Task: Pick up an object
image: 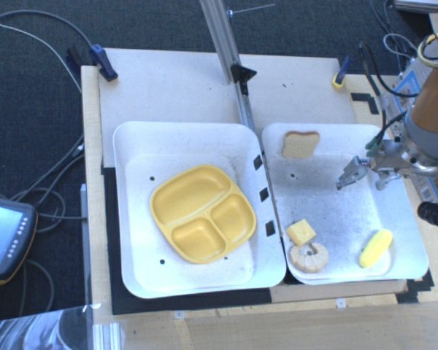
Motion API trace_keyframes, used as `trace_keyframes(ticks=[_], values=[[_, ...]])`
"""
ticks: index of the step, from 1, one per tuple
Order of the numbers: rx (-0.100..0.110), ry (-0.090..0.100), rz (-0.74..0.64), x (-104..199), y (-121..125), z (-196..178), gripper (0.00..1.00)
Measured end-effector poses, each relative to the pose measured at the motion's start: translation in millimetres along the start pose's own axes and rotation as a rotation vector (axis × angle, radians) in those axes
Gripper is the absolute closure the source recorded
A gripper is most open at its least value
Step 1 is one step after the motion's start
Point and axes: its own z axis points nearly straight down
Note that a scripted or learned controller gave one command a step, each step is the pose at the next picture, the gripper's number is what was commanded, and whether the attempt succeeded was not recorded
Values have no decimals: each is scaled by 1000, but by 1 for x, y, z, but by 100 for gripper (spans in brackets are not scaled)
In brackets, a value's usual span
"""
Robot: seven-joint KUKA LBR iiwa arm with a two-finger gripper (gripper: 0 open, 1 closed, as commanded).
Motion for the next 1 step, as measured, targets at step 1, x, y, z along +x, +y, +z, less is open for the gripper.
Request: trace_keyframes(ticks=[1], values=[[-1, 0, 1, 0, 0, 0, 0]])
